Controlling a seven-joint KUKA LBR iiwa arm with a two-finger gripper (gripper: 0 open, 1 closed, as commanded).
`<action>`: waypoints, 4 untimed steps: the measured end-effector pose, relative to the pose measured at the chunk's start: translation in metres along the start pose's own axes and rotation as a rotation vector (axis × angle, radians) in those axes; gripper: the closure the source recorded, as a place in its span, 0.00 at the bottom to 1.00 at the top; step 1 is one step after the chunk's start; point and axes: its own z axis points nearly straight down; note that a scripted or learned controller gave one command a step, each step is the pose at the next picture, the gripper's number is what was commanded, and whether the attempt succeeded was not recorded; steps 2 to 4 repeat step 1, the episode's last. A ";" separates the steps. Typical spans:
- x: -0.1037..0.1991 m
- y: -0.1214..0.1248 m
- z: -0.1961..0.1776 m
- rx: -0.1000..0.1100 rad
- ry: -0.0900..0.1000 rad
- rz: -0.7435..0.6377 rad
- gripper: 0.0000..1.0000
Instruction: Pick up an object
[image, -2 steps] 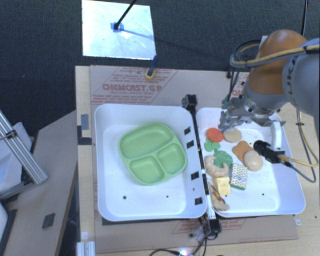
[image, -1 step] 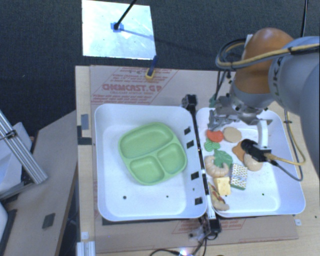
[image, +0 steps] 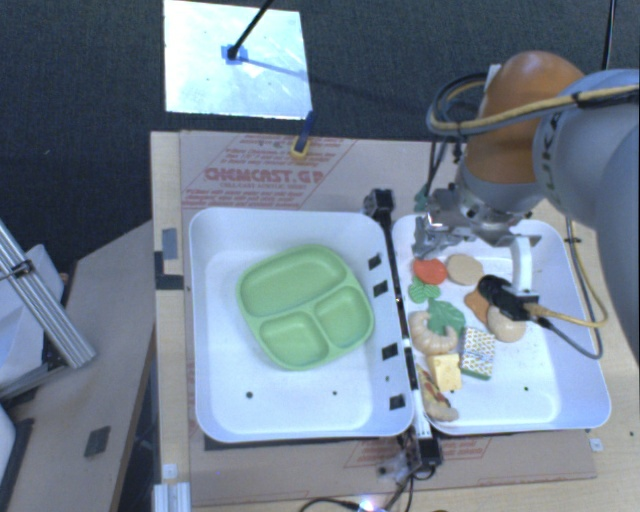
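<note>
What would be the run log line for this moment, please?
hand: above right bin, near red piece | grasp: none seen | green tray: left bin

Two bins sit side by side on the bench (image: 120, 290). The left bin (image: 215, 400) holds a divided tray (image: 303, 305) near its middle. The right bin (image: 560, 400) holds a cluster of toy food (image: 450, 320) along its left side, running from far to near. The end effector (image: 432, 240) hangs over that bin's far left corner
</note>
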 end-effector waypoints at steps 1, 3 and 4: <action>-0.001 -0.007 -0.005 0.000 0.000 0.004 1.00; -0.001 -0.007 -0.005 0.000 0.000 0.004 1.00; -0.001 -0.007 -0.005 0.000 0.000 0.004 1.00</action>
